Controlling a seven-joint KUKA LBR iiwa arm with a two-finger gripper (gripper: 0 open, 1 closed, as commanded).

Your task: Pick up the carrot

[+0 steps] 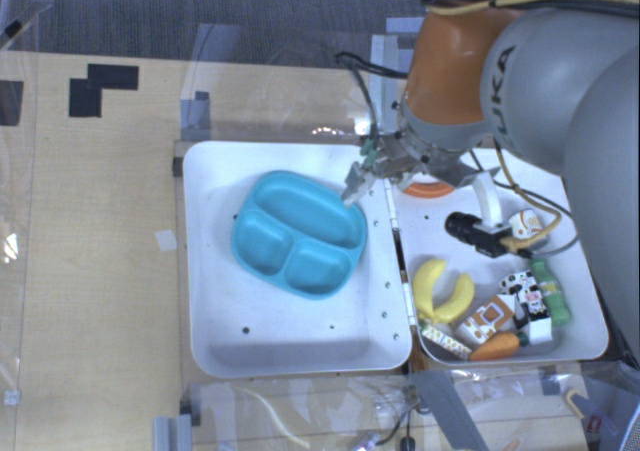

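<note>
Our pincer (372,171) hangs over the wall between the two bins, and we cannot tell how it is set; nothing shows in it, so we judge the reach is still ahead. The carrot (495,346) lies well apart, at the near edge of the right bin (590,339). The banana (443,291), small boxes (528,301) and green bottle (553,297) crowd it, so a clean descent is needed.

One camera hangs fixed above the bench (90,239) and looks down at a slant, taking in both white bins: the left bin (210,339) and the right bin (590,334). It sits fairly near, so the arm (540,69) coming in from the right looms large along the upper right.
</note>
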